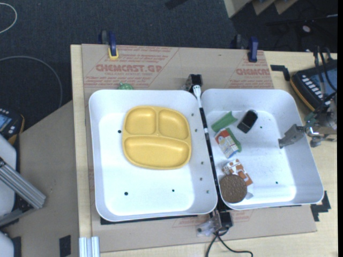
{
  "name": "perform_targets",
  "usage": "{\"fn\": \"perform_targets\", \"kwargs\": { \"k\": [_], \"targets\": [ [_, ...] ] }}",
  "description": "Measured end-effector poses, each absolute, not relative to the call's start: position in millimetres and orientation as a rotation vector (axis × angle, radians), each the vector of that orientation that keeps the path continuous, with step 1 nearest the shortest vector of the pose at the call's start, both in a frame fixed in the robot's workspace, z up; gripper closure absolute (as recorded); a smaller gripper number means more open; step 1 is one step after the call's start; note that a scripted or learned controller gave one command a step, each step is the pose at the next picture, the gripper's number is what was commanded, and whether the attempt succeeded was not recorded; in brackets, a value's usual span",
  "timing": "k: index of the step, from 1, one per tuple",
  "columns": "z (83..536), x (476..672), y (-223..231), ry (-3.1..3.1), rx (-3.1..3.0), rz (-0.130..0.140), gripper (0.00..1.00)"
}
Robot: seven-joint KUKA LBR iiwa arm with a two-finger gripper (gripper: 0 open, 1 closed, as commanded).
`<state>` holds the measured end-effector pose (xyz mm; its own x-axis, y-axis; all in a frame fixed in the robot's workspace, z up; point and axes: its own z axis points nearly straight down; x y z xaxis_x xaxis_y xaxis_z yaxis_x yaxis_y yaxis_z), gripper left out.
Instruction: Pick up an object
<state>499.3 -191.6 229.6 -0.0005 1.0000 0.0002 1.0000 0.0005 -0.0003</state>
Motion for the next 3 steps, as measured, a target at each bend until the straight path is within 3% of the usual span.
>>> {"fn": "perform_targets", "kwargs": {
  "k": [1,2,3],
  "targets": [
    [181.7,477.8,-49.6,-2.228,-2.198,0.002,0.0],
    [195.0,479.8,-59.0,-2.222,-2.223,-0.002,1.0],
    [246.9,480.2,1.7,-2.231,-2.216,-0.008,1.0]
  ]
}}
